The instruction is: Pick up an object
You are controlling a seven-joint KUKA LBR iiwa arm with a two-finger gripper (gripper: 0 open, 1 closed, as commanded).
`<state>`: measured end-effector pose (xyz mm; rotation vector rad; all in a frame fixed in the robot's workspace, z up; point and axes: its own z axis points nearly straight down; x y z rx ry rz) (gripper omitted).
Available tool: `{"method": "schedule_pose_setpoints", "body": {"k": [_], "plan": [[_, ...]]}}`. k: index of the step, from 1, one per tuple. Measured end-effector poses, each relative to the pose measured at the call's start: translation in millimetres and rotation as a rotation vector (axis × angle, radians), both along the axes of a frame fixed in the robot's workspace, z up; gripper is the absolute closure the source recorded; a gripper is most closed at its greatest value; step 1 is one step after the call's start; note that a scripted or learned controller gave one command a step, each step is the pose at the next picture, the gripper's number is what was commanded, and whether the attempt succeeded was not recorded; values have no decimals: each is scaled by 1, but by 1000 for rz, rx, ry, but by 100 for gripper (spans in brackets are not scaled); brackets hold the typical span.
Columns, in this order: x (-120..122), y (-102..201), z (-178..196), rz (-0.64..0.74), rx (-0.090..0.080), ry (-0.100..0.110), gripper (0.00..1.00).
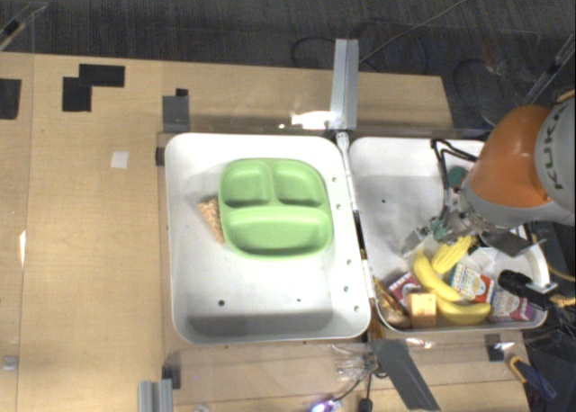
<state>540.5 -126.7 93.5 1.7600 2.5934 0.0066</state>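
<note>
Bananas [443, 286] are lying in the right bin [396, 185], toward its 5 o'clock corner: one long yellow one is curving from the bin's middle down to the front wall, and a shorter one is leaning across it at about 1 o'clock. A small tan block [423, 309] is touching the long banana's lower side. A red-and-white packet [472, 282] is sitting just beside the bananas at 3 o'clock, and a dark brown wrapper [393, 297] is lying at their 9 o'clock, against the front wall.

The end effector [444, 230] is reaching down into the right bin directly at 12 o'clock from the bananas, near the short one's upper tip. Cannot tell how it is set; the wrist and orange band [508, 165] are covering it.

In the left bin [189, 248], a green divided tray [274, 206] is resting near the centre, with a tan speckled piece [211, 218] sticking out from under its 9 o'clock edge. Both bins are sitting on the wooden desk [81, 248].
</note>
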Motion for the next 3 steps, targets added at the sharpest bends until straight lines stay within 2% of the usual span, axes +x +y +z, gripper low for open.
{"method": "schedule_pose_setpoints", "body": {"k": [1, 2, 3], "plan": [[48, -22, -3, -605, 7, -4, 0], [14, -47, -2, -361, 18, -5, 0], [55, -10, -4, -959, 10, -5, 0]]}}
